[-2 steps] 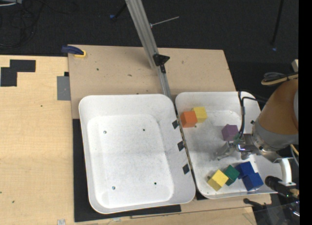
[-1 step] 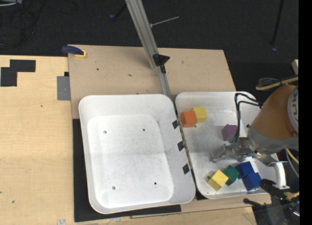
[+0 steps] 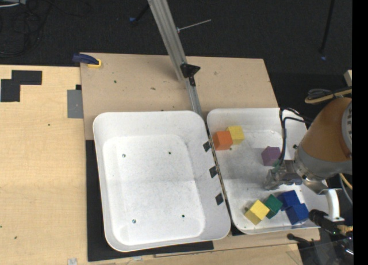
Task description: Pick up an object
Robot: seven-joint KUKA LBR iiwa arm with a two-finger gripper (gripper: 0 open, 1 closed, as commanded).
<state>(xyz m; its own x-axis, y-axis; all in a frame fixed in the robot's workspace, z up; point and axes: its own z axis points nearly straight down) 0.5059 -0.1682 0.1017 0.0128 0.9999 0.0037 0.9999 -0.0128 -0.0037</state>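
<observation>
Right bin (image 3: 247,120), blocks along near edge

No text, label, brand, number or sign can be read anywhere here: not on the two shallow white plastic bins (image 3: 155,121), the coloured blocks, or the desk (image 3: 34,143).

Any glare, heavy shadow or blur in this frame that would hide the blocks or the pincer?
Camera view: even lighting, no glare on the white bins; blocks sharp, e.g. orange block and purple block; the pincer is small and dark under the arm, its detail unclear; background beyond the bench dark.
</observation>
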